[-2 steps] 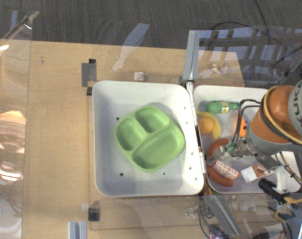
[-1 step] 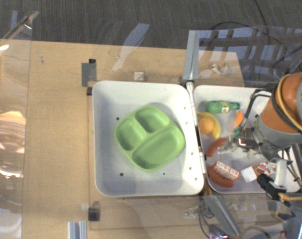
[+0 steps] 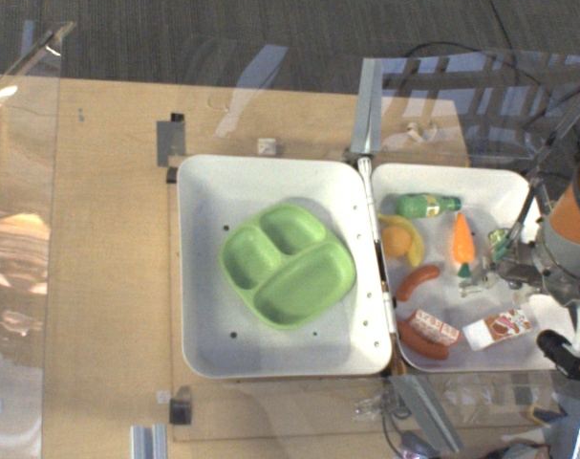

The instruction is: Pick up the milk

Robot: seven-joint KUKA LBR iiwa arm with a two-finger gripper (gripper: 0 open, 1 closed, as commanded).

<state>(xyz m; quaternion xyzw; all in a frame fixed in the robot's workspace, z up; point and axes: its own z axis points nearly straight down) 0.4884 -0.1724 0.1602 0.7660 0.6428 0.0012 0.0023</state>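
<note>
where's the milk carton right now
The milk carton lies on its side near the front edge of the right bin, just right of the sausages and below the end effector.

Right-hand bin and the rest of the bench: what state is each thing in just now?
Milk carton: lying flat in right bin, not held.
Green bottle: lying on its side.
Carrot: lying loose.
Sausage: lying loose.
Green plate: right way up in left bin, nothing on it.
Gripper: low over right bin, beside the carrot.

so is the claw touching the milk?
Apart. The camera view shows the claw above the milk, with bare bin floor between them.
</note>
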